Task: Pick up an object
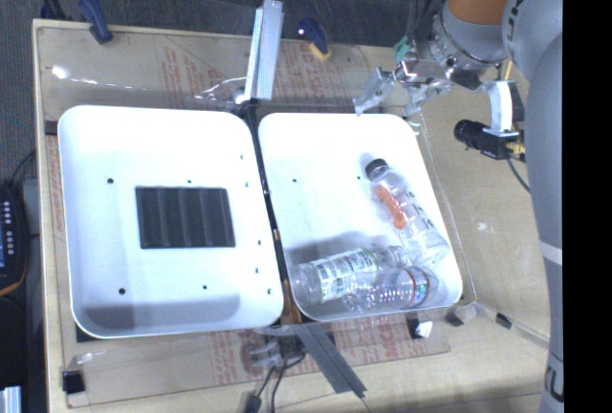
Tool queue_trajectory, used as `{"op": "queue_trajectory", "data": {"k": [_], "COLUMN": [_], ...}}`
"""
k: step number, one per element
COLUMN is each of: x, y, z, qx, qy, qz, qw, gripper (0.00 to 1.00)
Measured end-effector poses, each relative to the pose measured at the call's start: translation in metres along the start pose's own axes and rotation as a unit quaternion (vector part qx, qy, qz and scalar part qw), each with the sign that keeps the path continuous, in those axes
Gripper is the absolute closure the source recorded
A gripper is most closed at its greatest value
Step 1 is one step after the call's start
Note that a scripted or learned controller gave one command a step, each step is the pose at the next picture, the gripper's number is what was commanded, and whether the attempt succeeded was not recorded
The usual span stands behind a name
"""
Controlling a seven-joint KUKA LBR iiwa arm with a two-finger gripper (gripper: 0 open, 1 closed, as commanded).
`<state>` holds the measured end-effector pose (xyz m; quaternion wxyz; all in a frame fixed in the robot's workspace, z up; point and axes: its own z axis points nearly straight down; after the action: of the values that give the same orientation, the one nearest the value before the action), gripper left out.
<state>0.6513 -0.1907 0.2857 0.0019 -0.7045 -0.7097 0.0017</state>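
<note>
The right bin (pixel 287 163) holds three clear plastic bottles. One with a black cap and an orange mark (pixel 400 203) lies near the right wall. Another with a green and white label (pixel 346 273) lies along the near wall, and a third with a red band (pixel 409 287) sits in the near right corner. My gripper (pixel 394 97) hangs over the bin's far right rim, above and behind the bottles. It is open with nothing between its fingers.
The left bin (pixel 96 153) carries a dark ribbed rectangle (pixel 185 217) on its floor. A grey upright bar (pixel 264 50) stands behind the seam between the bins. Blue clamps (pixel 96 19) sit on the bench's far edge.
</note>
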Motion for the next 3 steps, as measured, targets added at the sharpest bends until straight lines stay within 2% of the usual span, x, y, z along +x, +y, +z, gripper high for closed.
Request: {"op": "queue_trajectory", "data": {"k": [1,2,3], "x": [-0.019,-0.018,-0.017], "y": [-0.024,-0.059,-0.057], "z": [0.088,0.084,0.102], "qx": [0.000,0.000,0.000], "qy": [0.000,0.000,0.000], "qz": [-0.027,-0.081,-0.093], "qw": [0.9996,0.9967,0.9957], "gripper": [0.00,0.00,0.00]}}
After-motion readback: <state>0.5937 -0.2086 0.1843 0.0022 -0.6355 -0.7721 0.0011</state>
